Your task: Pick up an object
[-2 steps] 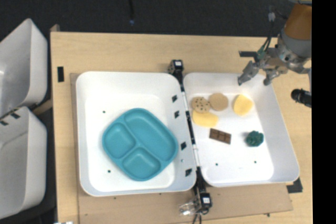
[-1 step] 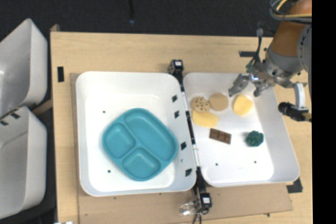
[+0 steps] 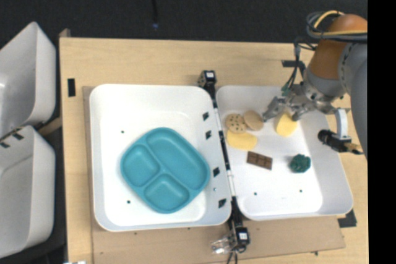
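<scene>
The right bin (image 3: 309, 198) holds several small food toys. A pale yellow chunk (image 3: 286, 127) lies near its far side. My gripper (image 3: 286, 113) hangs right over that chunk, open, with one grey finger (image 3: 271, 111) to the chunk's left and the other to its right. The chunk looks to be resting on the bin floor, just in front of the fingertips. A dotted cookie (image 3: 234, 122) and a tan round piece (image 3: 253, 120) sit to the left. Nearer the front are a yellow oblong piece (image 3: 241, 140), a brown chocolate bar (image 3: 260, 161) and a dark green clump (image 3: 300, 163).
A teal divided plate (image 3: 164, 169) lies in the left bin (image 3: 105, 133). A raised divider (image 3: 221, 151) with black clips separates the two bins. The arm's grey wrist and orange band (image 3: 331, 52) rise over the right bin's far right corner.
</scene>
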Controlling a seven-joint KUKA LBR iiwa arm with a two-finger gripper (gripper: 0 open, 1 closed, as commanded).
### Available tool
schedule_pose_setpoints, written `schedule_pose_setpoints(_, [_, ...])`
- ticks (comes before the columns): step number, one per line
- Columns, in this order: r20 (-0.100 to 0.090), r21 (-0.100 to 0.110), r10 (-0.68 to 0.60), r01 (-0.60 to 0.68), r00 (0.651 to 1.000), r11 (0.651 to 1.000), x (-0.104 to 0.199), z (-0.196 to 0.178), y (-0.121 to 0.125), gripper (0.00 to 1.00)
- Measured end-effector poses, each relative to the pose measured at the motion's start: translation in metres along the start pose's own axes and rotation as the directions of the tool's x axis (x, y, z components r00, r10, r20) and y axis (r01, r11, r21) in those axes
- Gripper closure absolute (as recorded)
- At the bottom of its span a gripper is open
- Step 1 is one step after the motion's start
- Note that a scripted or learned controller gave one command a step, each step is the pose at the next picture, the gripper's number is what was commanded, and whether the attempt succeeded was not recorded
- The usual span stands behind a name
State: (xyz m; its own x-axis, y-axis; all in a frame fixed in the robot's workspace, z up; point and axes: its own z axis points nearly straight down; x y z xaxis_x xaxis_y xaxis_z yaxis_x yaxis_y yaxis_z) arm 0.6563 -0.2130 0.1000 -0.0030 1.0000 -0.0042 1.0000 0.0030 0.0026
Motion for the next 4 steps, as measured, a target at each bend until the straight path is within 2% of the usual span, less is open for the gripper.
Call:
schedule_pose_setpoints(1, [0.004,-0.008,-0.002,0.002,1.0,1.0,-0.002,-0.016,0.002,1.0])
schedule_pose_setpoints(3, [-0.002,-0.005,-0.001,0.001,1.0,1.0,-0.002,-0.128,0.0,1.0])
schedule_pose_setpoints(4, [-0.004,0.0,-0.003,0.003,1.0,1.0,0.051,-0.14,-0.017,1.0])
